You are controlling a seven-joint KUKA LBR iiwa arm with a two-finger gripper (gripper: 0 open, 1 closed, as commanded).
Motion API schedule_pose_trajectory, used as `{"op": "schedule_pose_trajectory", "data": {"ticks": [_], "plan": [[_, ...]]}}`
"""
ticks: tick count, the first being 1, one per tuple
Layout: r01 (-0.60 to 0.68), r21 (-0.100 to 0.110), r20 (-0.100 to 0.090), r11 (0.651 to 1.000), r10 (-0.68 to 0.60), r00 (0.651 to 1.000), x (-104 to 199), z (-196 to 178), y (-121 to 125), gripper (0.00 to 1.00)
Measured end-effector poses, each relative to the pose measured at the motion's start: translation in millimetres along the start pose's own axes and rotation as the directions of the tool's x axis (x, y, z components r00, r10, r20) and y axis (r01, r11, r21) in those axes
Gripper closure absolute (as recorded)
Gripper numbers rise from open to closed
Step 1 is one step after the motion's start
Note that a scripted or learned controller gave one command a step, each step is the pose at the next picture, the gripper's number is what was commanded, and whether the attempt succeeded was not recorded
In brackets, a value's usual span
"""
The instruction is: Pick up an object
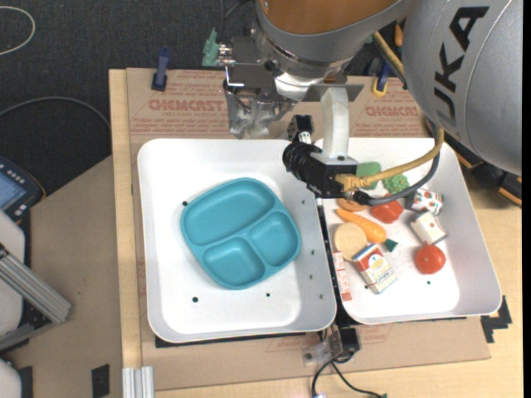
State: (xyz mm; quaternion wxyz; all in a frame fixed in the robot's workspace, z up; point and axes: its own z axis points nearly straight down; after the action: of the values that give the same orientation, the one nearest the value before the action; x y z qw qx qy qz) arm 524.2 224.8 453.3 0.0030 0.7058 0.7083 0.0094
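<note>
The arm comes in from the right, its orange band overhead, and the jaws hang above the far rim of the left bin, over the brown board printed "CHEMCAST"; they look see-through and blurred, and I cannot tell whether they stand wide or narrow. Nothing shows between them. The teal divided plate lies flat in the middle of the left bin, its long axis running from near-right to far-left, the single large compartment toward the far side. It sits well apart from the jaws, nearer the camera. The right bin holds small toy foods: an orange carrot, a red tomato, a little carton with unreadable print. The grey arm casing shows the letters "UKA".
</note>
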Motion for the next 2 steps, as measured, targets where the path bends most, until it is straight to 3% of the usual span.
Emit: {"op": "schedule_pose_trajectory", "data": {"ticks": [1,2], "plan": [[-0.007,0.028,0.013,1.000,0.007,1.000,-33,76,-43,1.00],[0.001,0.000,0.000,1.000,-0.001,1.000,-8,-64,-33,1.00]]}}
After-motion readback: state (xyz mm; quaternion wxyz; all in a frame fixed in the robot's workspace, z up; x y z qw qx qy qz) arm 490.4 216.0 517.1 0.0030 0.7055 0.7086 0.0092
